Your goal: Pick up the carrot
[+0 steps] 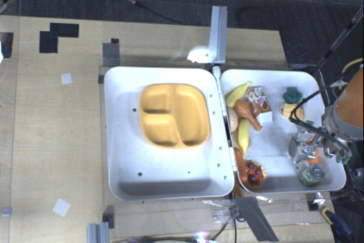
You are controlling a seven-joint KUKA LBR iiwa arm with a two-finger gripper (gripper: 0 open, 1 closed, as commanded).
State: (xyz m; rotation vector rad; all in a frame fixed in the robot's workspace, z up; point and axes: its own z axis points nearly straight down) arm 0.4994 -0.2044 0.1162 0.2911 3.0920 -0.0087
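In the right bin [278, 182], near its front right corner, lies a small orange and green-grey piece that looks like the carrot [311, 174]. My gripper [307, 149] hangs just above and behind it, reaching in from the right under the orange-banded wrist [348, 105]. Cables and metal parts hide how the gripper meets the carrot. Small orange bits show right under the gripper, and I cannot tell whether they belong to the carrot or to the tool.
The left bin [122, 139] holds a yellow sectioned plate [173, 115]. Along the right bin's left side lie two bananas [243, 135], a brown drumstick [248, 112], a snack packet [259, 101] and a red-orange item [251, 172]. A green-topped piece [292, 97] sits at the back.
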